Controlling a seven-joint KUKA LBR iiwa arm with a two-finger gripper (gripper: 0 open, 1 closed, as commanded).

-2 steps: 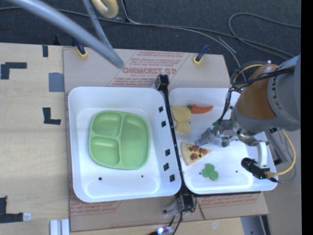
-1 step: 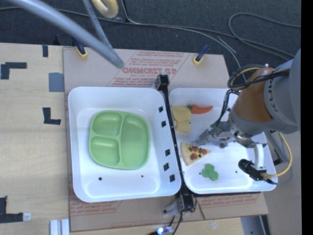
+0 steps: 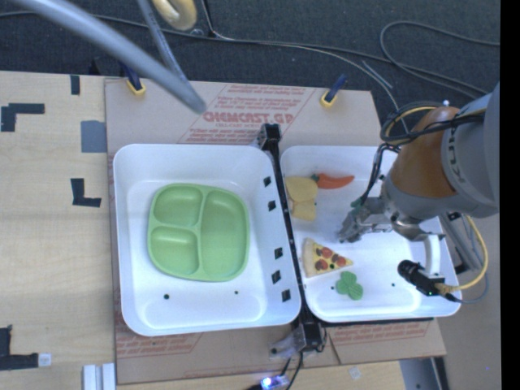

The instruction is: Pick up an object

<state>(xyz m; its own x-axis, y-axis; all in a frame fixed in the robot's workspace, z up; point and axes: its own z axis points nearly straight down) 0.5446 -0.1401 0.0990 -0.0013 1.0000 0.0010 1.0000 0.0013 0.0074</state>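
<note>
Honestly, my gripper (image 3: 351, 227) hangs low in the right bin (image 3: 382, 303) near the pizza slice (image 3: 323, 259); its grasp I cannot tell.

Light green divided plate (image 3: 197, 232) in white left bin (image 3: 130, 218), orange carrot (image 3: 334, 181), pale yellow cheese (image 3: 301, 197), red-dotted yellow pizza slice (image 3: 324, 259), dark green broccoli (image 3: 351, 286).

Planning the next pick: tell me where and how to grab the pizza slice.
Probably from straight above, across the narrow pointed end: the pizza slice lies flat in the right bin, crust close to the divider wall, tip pointing right toward bare floor, with the green piece just below.
</note>
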